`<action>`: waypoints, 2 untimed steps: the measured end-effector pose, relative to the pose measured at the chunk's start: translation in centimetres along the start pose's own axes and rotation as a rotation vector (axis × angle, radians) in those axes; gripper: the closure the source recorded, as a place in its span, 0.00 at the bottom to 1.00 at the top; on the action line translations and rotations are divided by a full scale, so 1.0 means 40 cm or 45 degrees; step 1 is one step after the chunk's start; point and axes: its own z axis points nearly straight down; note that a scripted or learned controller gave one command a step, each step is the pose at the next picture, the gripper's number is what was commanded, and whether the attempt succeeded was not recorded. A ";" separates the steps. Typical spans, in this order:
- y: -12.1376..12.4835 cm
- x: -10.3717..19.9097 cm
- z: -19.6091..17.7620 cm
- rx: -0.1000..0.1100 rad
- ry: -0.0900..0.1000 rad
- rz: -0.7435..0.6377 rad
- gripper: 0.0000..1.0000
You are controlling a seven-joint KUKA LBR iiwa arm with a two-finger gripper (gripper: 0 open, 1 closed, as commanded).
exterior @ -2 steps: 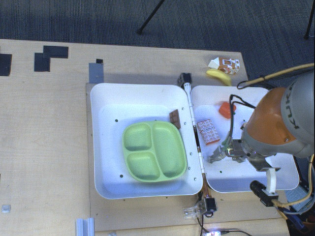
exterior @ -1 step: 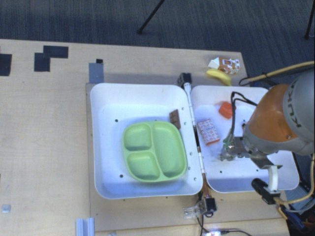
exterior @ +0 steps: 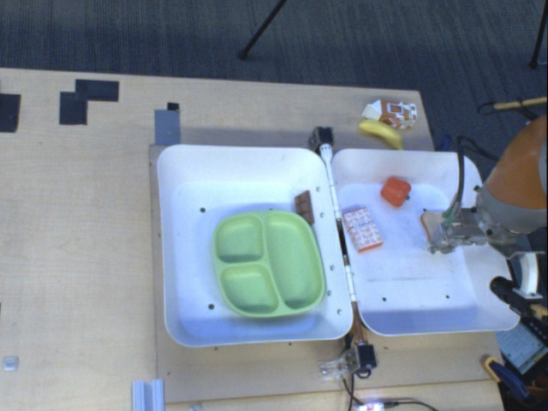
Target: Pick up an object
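In the right bin (exterior: 411, 311) lie a red-orange pepper-like toy (exterior: 395, 191) near the back and a flat pink-and-white patterned pack (exterior: 363, 229) by the left wall. My gripper (exterior: 438, 236) is low over the right side of this bin, to the right of the pack and just in front of the red toy, apart from both. The left bin (exterior: 184, 229) bears a green divided plate (exterior: 268, 262). A small brown piece (exterior: 303, 202) lies against that bin's right wall.
A yellow banana toy (exterior: 379, 132) and a small printed packet (exterior: 396, 112) sit on the bench behind the right bin. A black clamp (exterior: 322, 136) stands where the bins meet at the back. Cables (exterior: 355, 368) lie at the front.
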 end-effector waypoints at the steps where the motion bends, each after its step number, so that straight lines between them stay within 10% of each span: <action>1: 0.000 0.004 0.001 0.001 0.003 -0.003 0.00; 2: 0.004 0.005 -0.026 -0.003 0.002 -0.008 1.00</action>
